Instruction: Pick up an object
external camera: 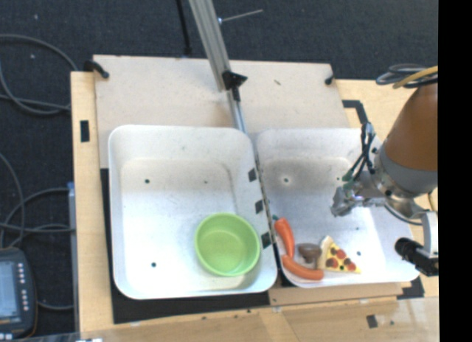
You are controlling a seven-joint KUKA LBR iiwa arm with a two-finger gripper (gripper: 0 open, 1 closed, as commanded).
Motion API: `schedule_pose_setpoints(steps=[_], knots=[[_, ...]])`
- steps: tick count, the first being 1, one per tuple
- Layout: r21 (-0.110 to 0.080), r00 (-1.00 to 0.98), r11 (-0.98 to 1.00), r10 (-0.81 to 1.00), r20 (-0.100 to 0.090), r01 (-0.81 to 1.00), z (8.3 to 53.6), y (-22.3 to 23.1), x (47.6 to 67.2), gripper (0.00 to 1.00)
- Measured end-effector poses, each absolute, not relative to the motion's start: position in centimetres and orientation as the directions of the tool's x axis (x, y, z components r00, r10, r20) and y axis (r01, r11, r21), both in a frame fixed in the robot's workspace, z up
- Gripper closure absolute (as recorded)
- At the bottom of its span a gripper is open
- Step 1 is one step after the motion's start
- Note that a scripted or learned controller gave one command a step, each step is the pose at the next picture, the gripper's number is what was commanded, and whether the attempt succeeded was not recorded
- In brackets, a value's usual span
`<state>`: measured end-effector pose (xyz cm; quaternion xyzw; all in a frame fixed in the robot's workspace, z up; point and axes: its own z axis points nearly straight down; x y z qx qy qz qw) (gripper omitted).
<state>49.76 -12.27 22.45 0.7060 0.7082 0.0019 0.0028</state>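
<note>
In the right bin [310,149], several small toys lie along the front edge: an orange carrot [285,235], a red-orange sausage-shaped piece [302,268], a brown lump [310,250] and a pizza slice [338,257]. A light green bowl [227,243] sits at the front right of the left bin [147,163]. My gripper [344,203] hangs over the right part of the right bin, above and behind the pizza slice, with nothing seen in it.
A slanted aluminium pole [210,27] rises from the bench behind the seam between the bins. Cables lie on the dark floor at left. The arm's orange band [417,127] fills the right side.
</note>
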Motion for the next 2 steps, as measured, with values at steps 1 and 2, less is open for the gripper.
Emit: schedule_pose_setpoints(steps=[1, 2], knots=[[0.005, -0.004, 0.004, 1.000, -0.001, 1.000, 25.0, -12.3, 49.9, 1.00], [0.001, -0.007, 0.007, 1.000, 0.001, 1.000, 24.1, -6.6, 49.9, 1.00]])
